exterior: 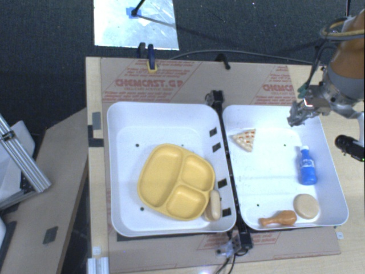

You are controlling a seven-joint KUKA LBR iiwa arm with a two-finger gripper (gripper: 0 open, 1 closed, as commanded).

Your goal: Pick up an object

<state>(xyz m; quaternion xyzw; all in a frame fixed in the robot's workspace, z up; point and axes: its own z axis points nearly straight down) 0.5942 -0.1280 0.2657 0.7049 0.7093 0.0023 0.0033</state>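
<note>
Right bin (333, 170), near edge: brown drumstick-shaped toy (278, 218), smooth plastic, beside a round tan bun (306, 205). Further in, a blue bottle (307, 165) with white cap lies along the bin's right edge. A triangular pizza slice (245, 138) sits by its far-left corner. Claw (297, 117) hovers over the far-right corner, well apart from all four; finger state cannot be told. Left bin (122, 153): yellow three-compartment tray (175, 181), glossy, with a pale oblong piece (214, 205) touching its near-right rim.

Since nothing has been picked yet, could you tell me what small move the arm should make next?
Probably lower toward the blue bottle: the gripper hangs over the right bin's far right corner, and the bottle lies nearest, apart from the other items.
</note>
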